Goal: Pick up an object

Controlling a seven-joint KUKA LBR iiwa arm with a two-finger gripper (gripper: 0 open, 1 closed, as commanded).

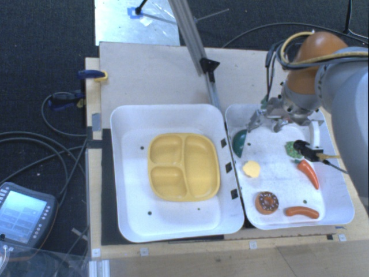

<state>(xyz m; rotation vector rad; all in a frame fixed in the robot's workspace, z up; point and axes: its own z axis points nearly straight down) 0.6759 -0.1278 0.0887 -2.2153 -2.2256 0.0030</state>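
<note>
Reaching stage: the arm point(337, 74) is seen entering from the right, its wrist held over the upper part of the right bin point(340, 209); no object is seen lifted, so the pick is judged not yet made.
Pincer: the gripper point(282, 119) is placed above the bin's rear area; whether it is released or clenched cannot be told, and nothing is seen grasped in it.
Candidate objects: a green round piece point(239, 143) lies against the bin's left wall, a yellow piece point(251, 169) just below it, a doughnut point(267, 202) and a sausage point(301, 212) near the front edge, a red chilli point(308, 173) and a green leafy piece point(293, 149) toward the right.
Nearest targets: the green round piece and the green leafy piece are judged closest to the gripper, one on either side.
Left bin: a yellow divided tray point(184, 166) is held in the left bin point(130, 212), well apart from the gripper.
Next move: one object must be chosen, the gripper centred over it and lowered until the object is straddled, then closed.
Caution: the green round piece touches the wall, so little room for straddling is expected there.
</note>
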